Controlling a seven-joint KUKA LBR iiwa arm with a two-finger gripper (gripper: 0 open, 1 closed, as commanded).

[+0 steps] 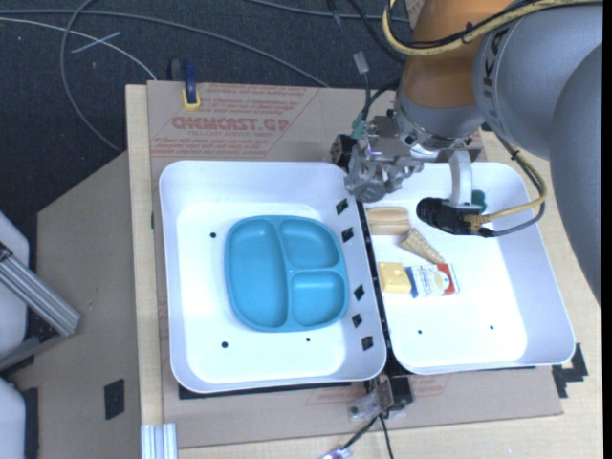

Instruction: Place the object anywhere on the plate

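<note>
Toward three o'clock of the plate [285,272], our jaws hang over the wooden block [389,220]; we cannot tell their state, and crowding food pieces [419,277] risk a miss.

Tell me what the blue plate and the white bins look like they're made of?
The blue plate looks like smooth molded plastic: one even color, rounded dividers, a soft sheen. The left white bin and the right white bin also look like thin glossy plastic, since light glares off their curved rims. I can't be sure from looks alone.
</note>
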